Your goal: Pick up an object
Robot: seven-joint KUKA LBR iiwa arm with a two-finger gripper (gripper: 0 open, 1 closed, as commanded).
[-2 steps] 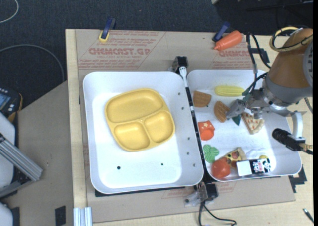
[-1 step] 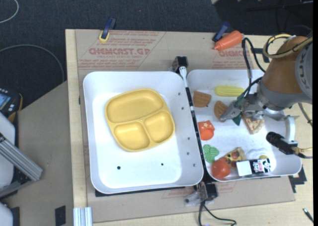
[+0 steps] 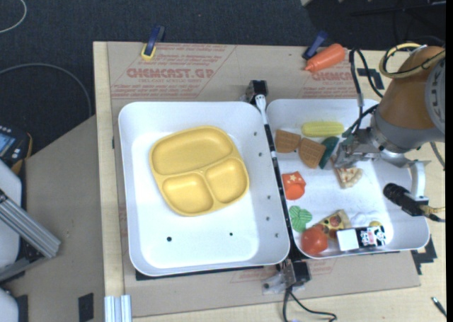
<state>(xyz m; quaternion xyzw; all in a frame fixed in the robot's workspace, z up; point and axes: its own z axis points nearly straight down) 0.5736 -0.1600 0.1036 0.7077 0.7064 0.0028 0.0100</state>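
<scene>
Camera view: arm enters from right, hand [image 3: 347, 160] low in right bin [image 3: 368, 110], just above pizza slice toy [image 3: 347, 175]; its opening cannot be told. Corn cob [image 3: 322, 129] and brown blocks [image 3: 301, 147] lie nearby. Yellow divided plate [image 3: 199, 170] sits in left bin [image 3: 134, 172].

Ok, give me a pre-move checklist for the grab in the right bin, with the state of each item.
1. Gripper is over the right bin: ok.
2. A target lies under it, the pale pizza-like piece just below the gripper: ok.
3. Target clear of neighbours, with the dark green piece and brown block close on its left: not ok.
4. Gripper open wide enough: cannot tell.
5. Anything already held: cannot tell.
6. Yellow divided tray in the left bin is away from the arm's path: ok.
</scene>
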